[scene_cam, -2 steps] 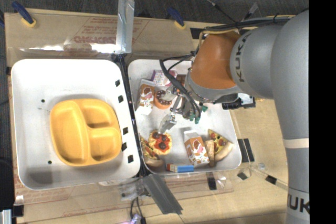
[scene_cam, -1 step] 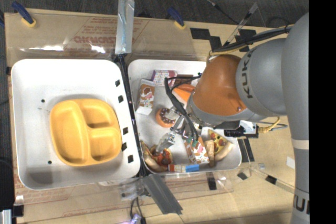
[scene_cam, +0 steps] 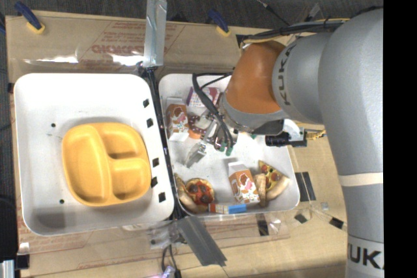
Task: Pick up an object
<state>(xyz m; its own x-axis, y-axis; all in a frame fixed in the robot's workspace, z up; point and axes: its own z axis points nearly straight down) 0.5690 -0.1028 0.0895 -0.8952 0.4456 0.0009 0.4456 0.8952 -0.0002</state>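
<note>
Here the gripper (scene_cam: 207,140) hung low in the right bin (scene_cam: 287,166), its opening unreadable behind cables, probably holding nothing. Nearest candidates: a snack packet (scene_cam: 176,118) beside it, a small carton (scene_cam: 244,184) nearer the front. Best approach: descend vertically, centred on one item, away from the walls.

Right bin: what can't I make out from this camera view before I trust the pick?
- End effector: small and cluttered by cables; whether it is open or shut, or holds anything, cannot be told.
- Right bin: its upper right part is hidden under the arm.
- Small packets at the bin's upper left: too small to identify.
- Items along the lower wall, including the pizza slice: overlapping, so edges are unclear.
</note>
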